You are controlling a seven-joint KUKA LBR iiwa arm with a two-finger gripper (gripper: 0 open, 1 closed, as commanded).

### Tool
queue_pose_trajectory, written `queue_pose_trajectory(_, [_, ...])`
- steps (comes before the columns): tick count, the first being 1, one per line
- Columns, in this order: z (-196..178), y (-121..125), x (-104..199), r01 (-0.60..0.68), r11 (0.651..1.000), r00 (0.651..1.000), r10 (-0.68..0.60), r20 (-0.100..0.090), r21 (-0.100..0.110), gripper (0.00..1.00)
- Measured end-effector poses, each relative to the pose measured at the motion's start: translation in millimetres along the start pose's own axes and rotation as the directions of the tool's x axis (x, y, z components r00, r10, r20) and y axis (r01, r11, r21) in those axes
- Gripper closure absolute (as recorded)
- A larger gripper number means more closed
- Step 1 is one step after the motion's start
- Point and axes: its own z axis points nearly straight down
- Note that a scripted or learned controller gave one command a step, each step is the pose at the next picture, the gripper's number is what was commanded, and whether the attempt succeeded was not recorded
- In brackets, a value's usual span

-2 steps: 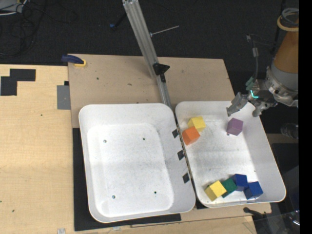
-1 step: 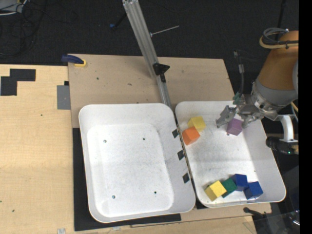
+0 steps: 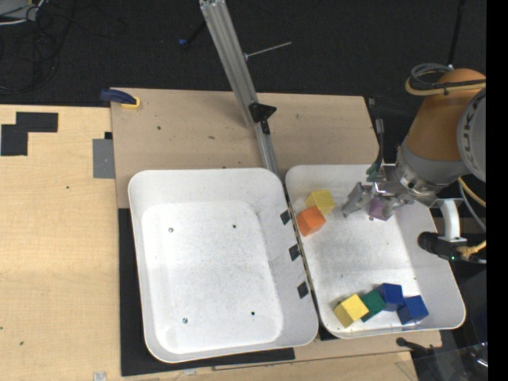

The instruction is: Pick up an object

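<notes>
In the right bin [image 3: 444,292], a yellow block [image 3: 321,200] and an orange block [image 3: 310,221] lie together near the left wall. A yellow block [image 3: 349,309], a green block [image 3: 372,302] and two blue blocks [image 3: 392,294] [image 3: 412,309] cluster at the near edge. My gripper [image 3: 370,206] hangs over the bin's far right part, to the right of the yellow and orange pair. A small purple block [image 3: 382,209] shows between its fingers, lifted off the bin floor.
The left bin [image 3: 159,213] lies beside the right one, with black clips [image 3: 293,251] along the shared wall. A slanted aluminium rail [image 3: 238,70] rises behind the bins. The arm's grey and orange body [image 3: 444,125] fills the right side.
</notes>
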Motion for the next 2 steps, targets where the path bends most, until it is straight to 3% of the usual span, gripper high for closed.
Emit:
queue_pose_trajectory(1, [44.9,-5.5,1.8,-0.001,1.0,1.0,0.001,0.0,0.0,0.0])
queue_pose_trajectory(2, [32.1,-4.7,0.0,-0.007,1.0,1.0,0.007,0.001,-0.004,1.0])
